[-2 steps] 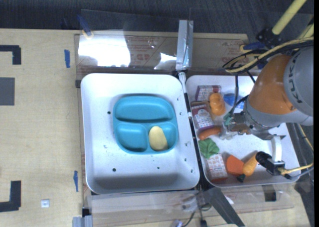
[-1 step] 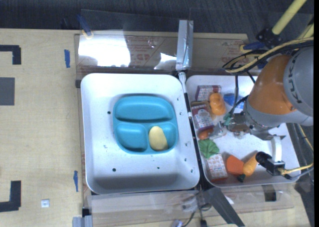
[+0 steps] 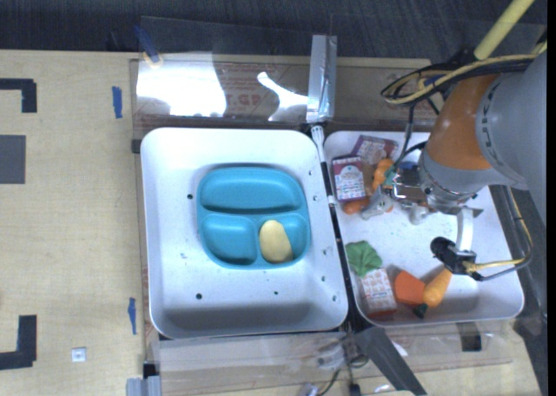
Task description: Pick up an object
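Camera view: claw [image 3: 387, 188] hanging at upper left of the right bin [image 3: 508, 286], by a small carton [image 3: 349, 179] and an orange piece [image 3: 380, 172]; fingers' state impossible to tell. Lower down: green leaf [image 3: 363, 255], second carton [image 3: 377, 290], orange carrot [image 3: 437, 287]. Left bin [image 3: 165, 238] carrying a blue tray [image 3: 228, 212] with a yellow lemon [image 3: 275, 240].

Arm [image 3: 486, 138]: grey, orange-banded, bent down over the right bin [image 3: 504, 299]; gripper [image 3: 391, 188] near the bin's upper-left corner.

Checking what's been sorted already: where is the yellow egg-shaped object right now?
The yellow egg-shaped object lies in the left bin, in the lower right compartment of the blue divided tray.
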Robot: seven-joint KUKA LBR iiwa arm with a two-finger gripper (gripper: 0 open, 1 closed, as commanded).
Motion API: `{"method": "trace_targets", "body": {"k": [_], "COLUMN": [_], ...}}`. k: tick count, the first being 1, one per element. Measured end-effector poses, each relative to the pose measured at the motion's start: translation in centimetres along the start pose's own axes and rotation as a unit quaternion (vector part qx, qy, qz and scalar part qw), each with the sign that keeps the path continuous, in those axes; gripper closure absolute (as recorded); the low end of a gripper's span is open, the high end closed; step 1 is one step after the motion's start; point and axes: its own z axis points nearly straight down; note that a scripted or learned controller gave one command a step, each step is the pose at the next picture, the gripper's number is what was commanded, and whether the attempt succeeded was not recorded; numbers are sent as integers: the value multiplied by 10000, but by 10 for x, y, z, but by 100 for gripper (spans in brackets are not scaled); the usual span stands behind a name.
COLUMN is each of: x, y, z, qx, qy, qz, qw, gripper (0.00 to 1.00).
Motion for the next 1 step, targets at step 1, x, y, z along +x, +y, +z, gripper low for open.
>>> {"method": "trace_targets", "body": {"k": [1], "x": [8], "y": [79], "z": [2], "qx": [220], "qy": [-7], "qz": [314], "qw": [9993], "gripper": [0]}}
